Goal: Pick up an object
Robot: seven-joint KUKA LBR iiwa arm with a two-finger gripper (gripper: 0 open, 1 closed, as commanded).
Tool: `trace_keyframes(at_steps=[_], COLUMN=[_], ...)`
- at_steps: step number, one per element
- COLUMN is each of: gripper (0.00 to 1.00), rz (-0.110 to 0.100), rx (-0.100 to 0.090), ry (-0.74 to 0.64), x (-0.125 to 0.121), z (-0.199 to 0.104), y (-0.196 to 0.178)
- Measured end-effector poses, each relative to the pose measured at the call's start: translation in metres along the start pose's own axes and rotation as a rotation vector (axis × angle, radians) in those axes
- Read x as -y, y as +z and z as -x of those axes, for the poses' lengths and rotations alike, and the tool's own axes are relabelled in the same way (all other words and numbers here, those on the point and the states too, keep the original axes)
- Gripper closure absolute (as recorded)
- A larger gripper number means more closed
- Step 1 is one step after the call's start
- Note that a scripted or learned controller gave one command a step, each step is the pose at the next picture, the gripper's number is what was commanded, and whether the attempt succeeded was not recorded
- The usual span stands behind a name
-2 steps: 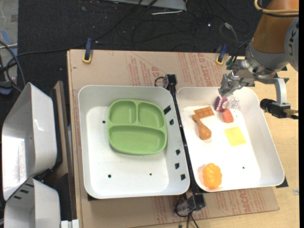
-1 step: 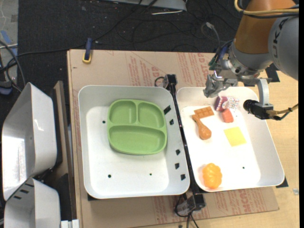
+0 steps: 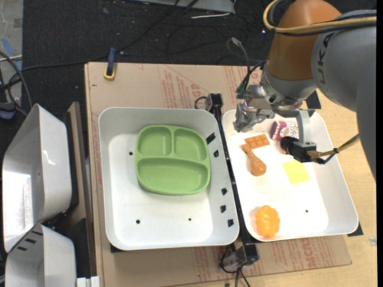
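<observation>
One cardboard-topped desk [image 3: 155, 79] carried two shallow white bins side by side. The grey arm [image 3: 347, 46], with its orange band above the wrist, reached in from the right and ended over the far left corner of the right bin [image 3: 335, 208].

The left bin [image 3: 114, 220] held a single item: a green divided plate [image 3: 173, 160] with three compartments, lying flat towards the far side of the bin.

The right bin held five loose items. An orange round toy fruit [image 3: 267, 220] lay near the front rim, well apart from the rest. A flat yellow square [image 3: 296, 172] lay near the middle of the bin. An orange toy drumstick [image 3: 254, 160] lay to the left of the square, its thin end pointing towards the far side. An orange waffle-patterned piece [image 3: 257, 141] lay at that thin end, touching it or very nearly so. A small purple-and-white packet [image 3: 281, 128] lay just to the right of the waffle piece, close to the far rim.

The gripper [image 3: 244, 119] stood just beyond the waffle piece, near the bin's far left corner. Whether it was released or clenched could not be told, and no item was seen in its grasp. A small blue-and-yellow tool [image 3: 109, 64] lay at the desk's far left edge.
</observation>
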State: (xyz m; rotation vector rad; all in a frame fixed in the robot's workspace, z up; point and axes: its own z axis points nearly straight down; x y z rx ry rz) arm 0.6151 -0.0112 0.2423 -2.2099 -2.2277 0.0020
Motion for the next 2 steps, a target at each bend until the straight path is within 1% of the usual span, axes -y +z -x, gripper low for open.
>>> trace_keyframes(at_steps=[1, 2], gripper=[1.0, 1.0], rz=[0.001, 0.002], rx=[0.001, 0.0], ry=[0.001, -0.001], x=[0.008, 0.022], z=[-0.044, -0.099], y=[0.0, -0.007])
